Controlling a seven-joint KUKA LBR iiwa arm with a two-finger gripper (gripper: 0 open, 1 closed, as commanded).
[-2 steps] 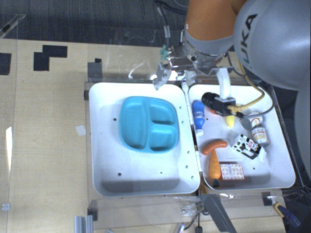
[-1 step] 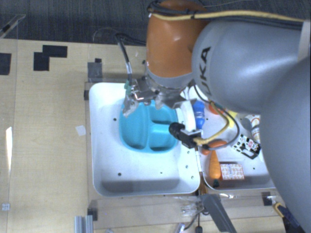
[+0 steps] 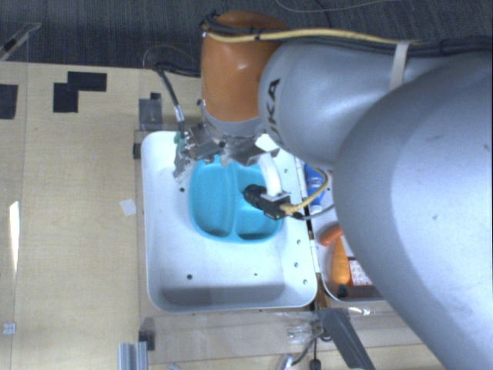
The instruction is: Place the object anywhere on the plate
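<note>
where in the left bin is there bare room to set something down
Bare floor lies along the left bin's left wall beside the blue plate, and across its near end below the plate. The far end is crowded by the gripper and wrist.

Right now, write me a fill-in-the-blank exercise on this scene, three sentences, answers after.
1. The plate in the left bin is coloured ____.
2. The band above the arm's wrist is coloured ____.
3. The divided plate has ____ compartments.

Missing words: blue; orange; two
</note>
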